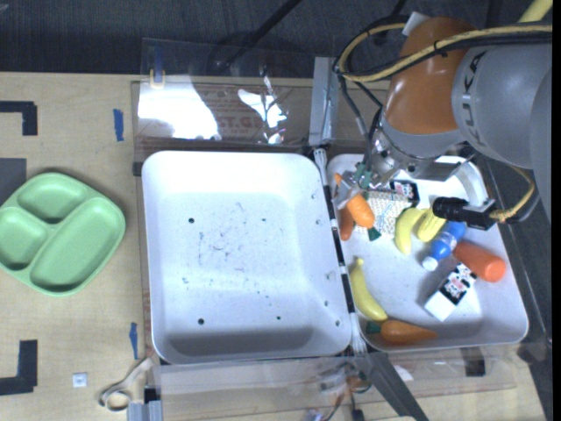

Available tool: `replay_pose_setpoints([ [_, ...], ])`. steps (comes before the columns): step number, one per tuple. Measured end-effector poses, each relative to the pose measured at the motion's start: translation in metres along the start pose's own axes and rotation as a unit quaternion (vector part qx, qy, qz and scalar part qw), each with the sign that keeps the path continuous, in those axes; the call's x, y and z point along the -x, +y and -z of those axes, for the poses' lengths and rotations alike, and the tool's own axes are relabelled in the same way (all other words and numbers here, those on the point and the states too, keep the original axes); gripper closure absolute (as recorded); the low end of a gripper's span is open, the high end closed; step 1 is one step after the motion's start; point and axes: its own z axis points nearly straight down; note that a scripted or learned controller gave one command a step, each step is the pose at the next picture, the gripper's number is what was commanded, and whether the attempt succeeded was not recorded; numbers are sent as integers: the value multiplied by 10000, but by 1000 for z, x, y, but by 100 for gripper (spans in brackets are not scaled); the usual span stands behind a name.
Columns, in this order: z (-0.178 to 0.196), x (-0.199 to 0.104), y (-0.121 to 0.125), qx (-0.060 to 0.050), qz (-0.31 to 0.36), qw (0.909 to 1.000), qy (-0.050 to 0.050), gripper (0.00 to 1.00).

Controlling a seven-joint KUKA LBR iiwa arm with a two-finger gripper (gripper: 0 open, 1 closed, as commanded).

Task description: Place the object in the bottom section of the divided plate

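Note:
The green divided plate lies on the bench at the far left, outside both bins; its largest section faces the lower right and nothing lies in it. My gripper hangs low over the upper left corner of the right bin, under the orange-banded wrist. Just below it lies an orange carrot-like toy, beside a patterned packet. I cannot make out whether anything is held.
The right bin also holds a yellow banana, a yellow toy, a blue bottle, an orange bottle, a white and black box and another orange piece. The left bin sits between the arm and the plate.

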Motion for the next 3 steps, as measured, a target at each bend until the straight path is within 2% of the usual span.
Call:
replay_pose_setpoints([
  [1,15,-50,-59,-11,1004,9949,19,100],
  [2,-1,-87,-81,-31,-1757,9844,23,100],
  [3,2,-131,-79,-33,-4347,9006,7,100],
])
